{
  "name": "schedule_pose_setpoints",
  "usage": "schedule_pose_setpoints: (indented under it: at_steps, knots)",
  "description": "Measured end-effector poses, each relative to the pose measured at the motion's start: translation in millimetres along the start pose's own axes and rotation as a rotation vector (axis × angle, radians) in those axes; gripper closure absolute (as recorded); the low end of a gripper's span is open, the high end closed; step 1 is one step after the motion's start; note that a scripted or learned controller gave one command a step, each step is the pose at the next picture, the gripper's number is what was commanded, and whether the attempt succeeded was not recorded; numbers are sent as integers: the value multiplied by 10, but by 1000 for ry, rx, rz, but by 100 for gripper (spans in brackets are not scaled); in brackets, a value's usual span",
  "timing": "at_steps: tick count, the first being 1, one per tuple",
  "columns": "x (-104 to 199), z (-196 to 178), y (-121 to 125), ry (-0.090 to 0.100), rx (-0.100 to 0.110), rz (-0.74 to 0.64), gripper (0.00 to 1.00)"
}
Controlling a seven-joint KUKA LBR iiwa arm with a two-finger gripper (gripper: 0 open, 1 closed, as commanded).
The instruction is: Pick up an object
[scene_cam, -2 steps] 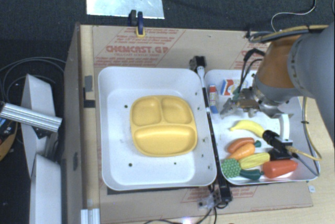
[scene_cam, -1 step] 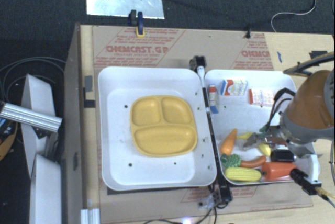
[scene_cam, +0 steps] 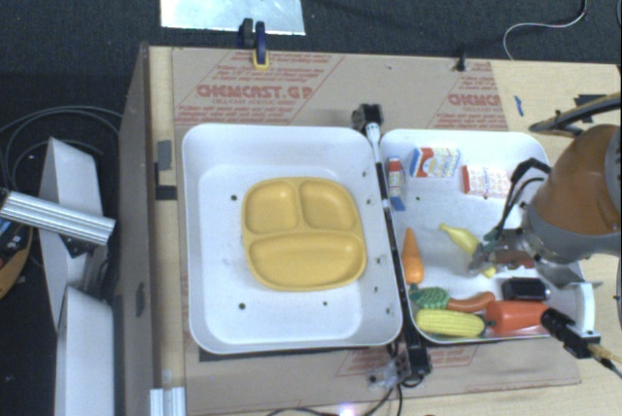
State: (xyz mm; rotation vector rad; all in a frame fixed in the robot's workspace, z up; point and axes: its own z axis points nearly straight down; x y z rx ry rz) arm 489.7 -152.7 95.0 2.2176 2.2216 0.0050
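1. White plastic, two bins sitting side by side on the table (scene_cam: 165,239); left bin (scene_cam: 219,161) carrying a yellow divided plate (scene_cam: 303,233), right bin (scene_cam: 525,147) carrying the loose items.
2. Arm (scene_cam: 583,200) reaching in from the right, orange band showing, wrist hanging over the right half of the right bin.
3. Claw (scene_cam: 486,259) sitting low, just beside the yellow banana (scene_cam: 459,237); tips look to be touching or nearly touching its right end, too small to say which.
4. Claw state: cannot tell, the wrist is covering it. Nothing visibly pinched.
5. Other candidates lying in the right bin: orange carrot (scene_cam: 413,256) near the divider, corn cob (scene_cam: 449,323) at the front wall, green piece (scene_cam: 429,297) just above it, red-orange item (scene_cam: 515,314) beside the corn, two small printed packets (scene_cam: 434,161) at the back.
6. Step, judging: approach and grasp stage, target likely the banana, no lift happening yet.
7. Next move is calling for: tips straddling the banana across its narrow width, closing firmly, then lifting straight up, clear of the carrot and the bin wall.
8. Curved, smooth toy; likely rolling or slipping out if caught at the end.
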Motion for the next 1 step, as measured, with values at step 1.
schedule_pose_setpoints:
  at_steps: [1]
  knots:
    - [-198,-602,-21,-2,0,2,100]
